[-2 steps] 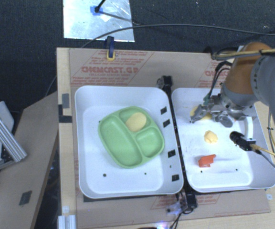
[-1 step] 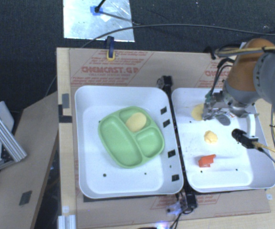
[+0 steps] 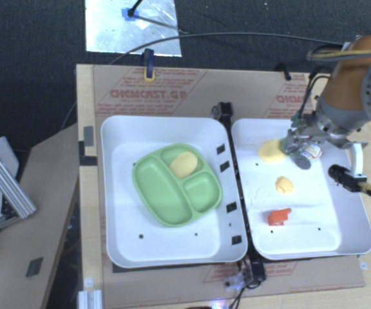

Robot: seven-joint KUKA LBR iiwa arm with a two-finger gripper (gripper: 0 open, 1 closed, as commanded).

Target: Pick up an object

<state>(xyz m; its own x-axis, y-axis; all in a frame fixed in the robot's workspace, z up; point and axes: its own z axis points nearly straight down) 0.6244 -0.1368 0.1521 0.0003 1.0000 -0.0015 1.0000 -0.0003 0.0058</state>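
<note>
Yellow object (image 3: 270, 151) is touched by the gripper (image 3: 294, 148) near the right bin's (image 3: 353, 234) far edge — whether gripped cannot be told.

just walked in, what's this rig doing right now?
One KUKA arm reaches in from the right, its gripper down in the right bin, right beside a pale yellow piece. Whether it has hold of that piece is not clear from this angle. A smaller yellow piece and an orange piece lie loose in the same bin. The left bin holds a green divided tray with a yellow item in its upper compartment.
</note>
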